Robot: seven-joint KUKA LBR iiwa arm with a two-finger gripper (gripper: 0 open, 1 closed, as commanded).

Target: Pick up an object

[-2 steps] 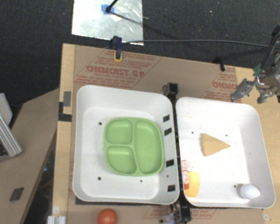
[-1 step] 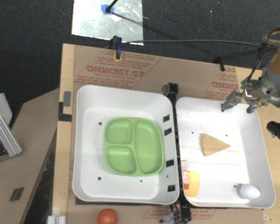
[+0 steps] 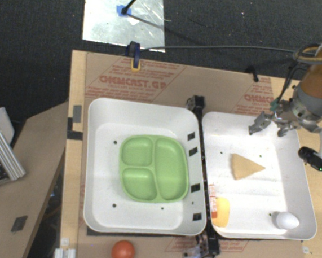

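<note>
My gripper [image 3: 269, 127] hovers over the back edge of the right bin [image 3: 300, 184], its two fingers spread open with nothing between them. A tan wedge-shaped piece [image 3: 246, 166] lies in the middle of that bin, below and slightly left of the gripper and apart from it. An orange and yellow object [image 3: 221, 211] rests against the bin's front left wall. A white egg-shaped object [image 3: 285, 220] sits in the front right corner.
The left bin [image 3: 100, 142] holds a green divided plate [image 3: 154, 168]. A red-orange ball [image 3: 123, 252] lies on the bench in front of the left bin. Black clips [image 3: 197, 103] join the bins along the middle. A cable runs overhead at the back.
</note>
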